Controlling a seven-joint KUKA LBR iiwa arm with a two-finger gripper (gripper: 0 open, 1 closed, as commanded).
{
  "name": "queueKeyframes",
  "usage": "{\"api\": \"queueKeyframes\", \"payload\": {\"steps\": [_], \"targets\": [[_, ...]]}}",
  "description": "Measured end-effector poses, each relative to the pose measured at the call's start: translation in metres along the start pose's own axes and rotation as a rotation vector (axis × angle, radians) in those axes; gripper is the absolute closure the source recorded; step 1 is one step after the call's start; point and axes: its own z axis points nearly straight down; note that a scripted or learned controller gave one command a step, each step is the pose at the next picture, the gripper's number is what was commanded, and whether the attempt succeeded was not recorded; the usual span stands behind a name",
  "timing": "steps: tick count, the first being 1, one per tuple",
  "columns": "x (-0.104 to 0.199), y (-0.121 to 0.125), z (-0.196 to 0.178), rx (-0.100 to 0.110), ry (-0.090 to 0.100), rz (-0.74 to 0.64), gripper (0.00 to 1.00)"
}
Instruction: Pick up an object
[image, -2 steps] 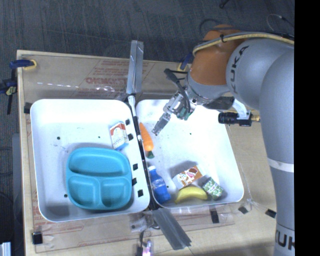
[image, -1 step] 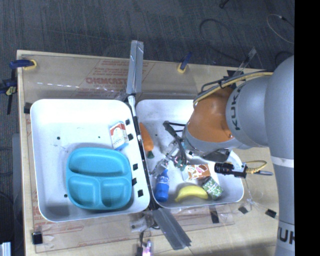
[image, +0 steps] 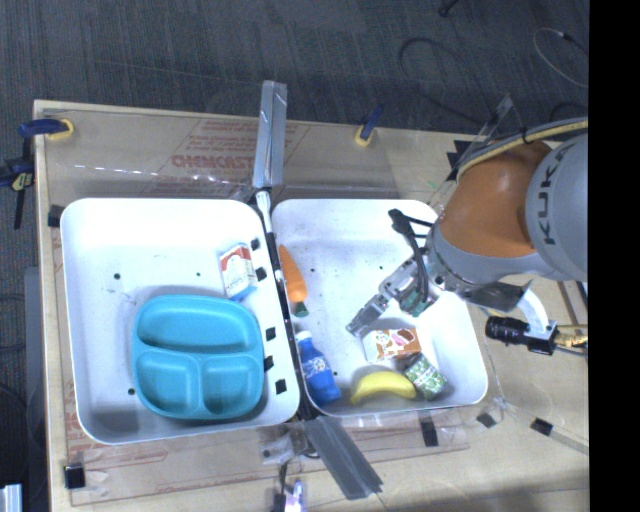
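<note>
Down at the near rim of the right bin (image: 470, 345), toward 6 o'clock, a banana (image: 381, 386) lies on its side with its long axis running from 9 to 3 o'clock. A small green packet (image: 427, 377) touches its 3 o'clock end, and a blue bottle (image: 316, 368) lies just beside its 9 o'clock end, along the wall between the bins. Just beyond the banana sits a flat snack packet (image: 392, 343) with a pink and brown print.

Above that packet hangs the tool (image: 385, 306), reaching in from 3 o'clock on the grey arm (image: 500, 215). Its tip points toward 8 o'clock, and I cannot tell whether its fingers are spread or pressed together; nothing shows between them.

My judgement is that the snack packet is the likeliest thing to pick: it lies at about 5 o'clock from the tool's tip, just beside it, and lies flat and low. The banana lies farther the same way, its length crosswise to the tool's reach. A move down and slightly toward 5 o'clock would meet the packet.

Farther off, at 9 o'clock from the tool, a carrot (image: 291, 276) lies against the dividing wall, its length running 12 to 6 o'clock. Across the wall, the left bin (image: 100, 240) holds a small red and white carton (image: 236, 270) and a blue divided tray (image: 200, 356). Both bins rest on the worktop (image: 140, 140).
</note>
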Motion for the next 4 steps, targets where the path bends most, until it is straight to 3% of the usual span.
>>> {"api": "queueKeyframes", "payload": {"steps": [1,2,3,4], "targets": [[-0.019,0.016,-0.063,0.001,0.001,0.201,0.0],[-0.049,0.02,-0.07,0.001,0.001,0.48,0.0],[0.075,0.08,0.004,0.004,0.003,0.374,0.0],[0.023,0.102,0.073,-0.023,0.014,0.333,0.0]]}}
